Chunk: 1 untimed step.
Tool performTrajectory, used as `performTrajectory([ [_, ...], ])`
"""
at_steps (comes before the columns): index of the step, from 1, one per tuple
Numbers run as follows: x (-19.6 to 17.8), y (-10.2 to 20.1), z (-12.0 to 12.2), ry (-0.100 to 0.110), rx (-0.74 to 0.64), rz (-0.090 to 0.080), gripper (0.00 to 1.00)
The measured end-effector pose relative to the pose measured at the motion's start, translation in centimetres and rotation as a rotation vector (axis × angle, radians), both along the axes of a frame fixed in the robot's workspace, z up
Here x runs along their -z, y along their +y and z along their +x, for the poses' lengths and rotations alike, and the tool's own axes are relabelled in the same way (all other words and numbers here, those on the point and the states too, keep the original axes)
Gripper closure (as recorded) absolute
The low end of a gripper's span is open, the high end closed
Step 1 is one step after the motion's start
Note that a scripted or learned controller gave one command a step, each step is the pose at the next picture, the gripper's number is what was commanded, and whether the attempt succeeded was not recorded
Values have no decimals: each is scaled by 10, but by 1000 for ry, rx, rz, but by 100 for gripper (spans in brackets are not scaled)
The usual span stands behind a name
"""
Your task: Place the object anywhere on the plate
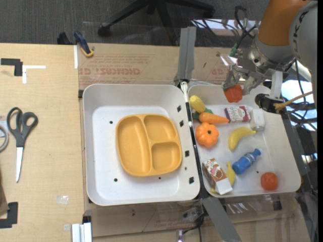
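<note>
Camera view gives me the wooden counter [45,185] with two white bins side by side — the left bin [96,150] carries the yellow three-part plate [149,144], the right bin [282,150] a scatter of toy food. I see the grey arm [290,24] reaching in from the right, its claw [237,87] above that bin's far edge, fingers closed around a small red-orange object [233,93] held well apart from the plate. Below it lie a banana [240,136], a small pumpkin [207,134], a carrot [213,118], a blue bottle [247,161] and a red ball [269,181] — all in the right bin.
</note>
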<state>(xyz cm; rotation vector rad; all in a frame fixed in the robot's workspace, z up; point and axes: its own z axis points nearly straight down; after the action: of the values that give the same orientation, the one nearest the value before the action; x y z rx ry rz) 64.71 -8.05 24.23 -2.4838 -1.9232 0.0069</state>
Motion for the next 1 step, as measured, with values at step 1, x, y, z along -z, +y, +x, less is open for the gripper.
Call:
performTrajectory([
  [1, 17, 72, -2, 0, -45, 2, 100],
])
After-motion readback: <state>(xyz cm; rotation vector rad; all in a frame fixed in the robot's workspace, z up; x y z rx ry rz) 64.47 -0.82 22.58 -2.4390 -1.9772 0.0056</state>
